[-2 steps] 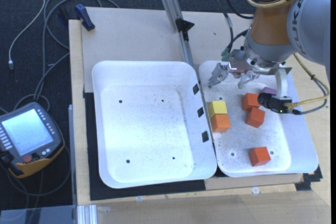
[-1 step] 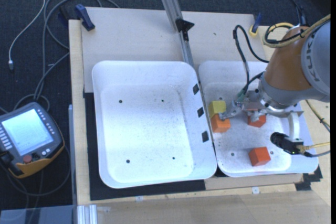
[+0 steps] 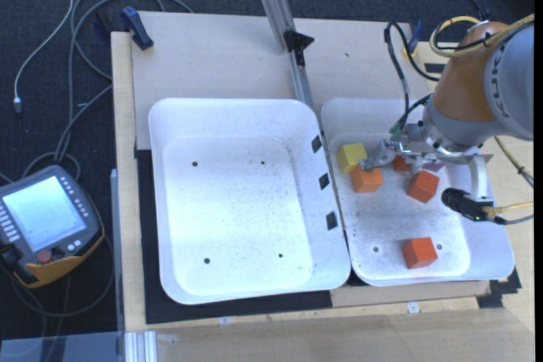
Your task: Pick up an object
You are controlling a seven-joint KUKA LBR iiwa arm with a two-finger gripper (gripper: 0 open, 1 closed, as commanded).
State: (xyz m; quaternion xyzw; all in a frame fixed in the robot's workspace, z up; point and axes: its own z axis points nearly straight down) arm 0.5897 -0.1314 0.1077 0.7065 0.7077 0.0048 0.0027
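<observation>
Camera view shows me the gripper (image 3: 392, 155) low in the right bin (image 3: 373, 263) among loose blocks, just above an orange block (image 3: 366, 180) beside the yellow block (image 3: 352, 156), I judge to grasp it, the arm bent down from the right, finger spread impossible to tell.

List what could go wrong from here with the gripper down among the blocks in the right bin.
The gripper sits amid a tight cluster: yellow block touching an orange block, another orange block close by. It may nudge neighbours or catch two. The lone orange block looks easier.
</observation>
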